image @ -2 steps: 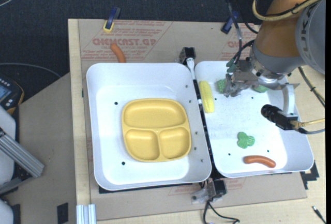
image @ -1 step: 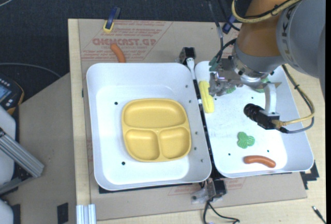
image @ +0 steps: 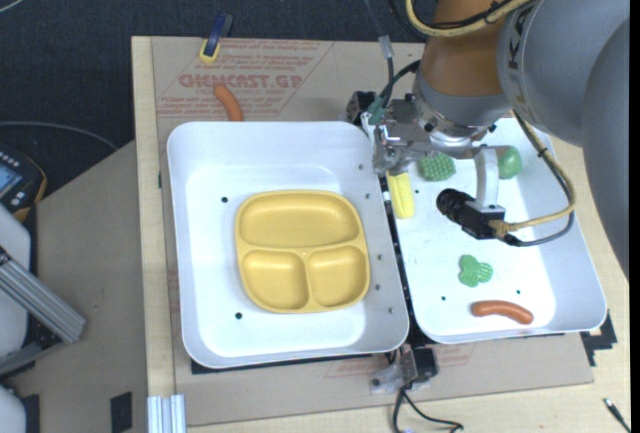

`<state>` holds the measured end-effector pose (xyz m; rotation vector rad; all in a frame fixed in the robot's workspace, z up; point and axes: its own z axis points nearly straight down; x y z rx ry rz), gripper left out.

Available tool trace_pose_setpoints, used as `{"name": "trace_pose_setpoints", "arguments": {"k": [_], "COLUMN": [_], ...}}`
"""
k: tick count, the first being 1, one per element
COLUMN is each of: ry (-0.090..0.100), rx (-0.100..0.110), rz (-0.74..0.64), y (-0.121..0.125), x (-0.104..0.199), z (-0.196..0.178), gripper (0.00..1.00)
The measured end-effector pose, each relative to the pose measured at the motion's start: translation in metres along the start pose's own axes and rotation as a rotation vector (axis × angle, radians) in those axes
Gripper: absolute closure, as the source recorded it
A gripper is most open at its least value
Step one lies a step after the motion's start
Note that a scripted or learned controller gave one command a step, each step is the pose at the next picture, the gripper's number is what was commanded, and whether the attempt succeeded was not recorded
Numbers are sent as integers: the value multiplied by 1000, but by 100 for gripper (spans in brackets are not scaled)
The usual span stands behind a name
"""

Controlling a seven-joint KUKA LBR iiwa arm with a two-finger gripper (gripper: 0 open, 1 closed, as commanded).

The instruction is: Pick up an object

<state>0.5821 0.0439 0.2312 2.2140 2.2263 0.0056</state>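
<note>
One pincer (image: 400,161) hung by the right bin's (image: 575,276) left edge above your yellow corn (image: 402,197); you couldn't tell its opening.

The two shallow white plastic bins (image: 190,221) look smooth and glossy; the yellow three-compartment plastic tray (image: 300,249) looks matt.

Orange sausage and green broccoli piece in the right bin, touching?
Apart. The camera view shows a strip of bare white bin floor between the orange sausage and the green broccoli piece, which lies above it in the right bin.
</note>
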Motion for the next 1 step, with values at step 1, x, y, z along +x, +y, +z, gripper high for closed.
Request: {"name": "trace_pose_setpoints", "arguments": {"k": [1], "ry": [-2], "rx": [1], "rz": [3], "y": [8], "x": [19], "z": [10], "gripper": [100]}}
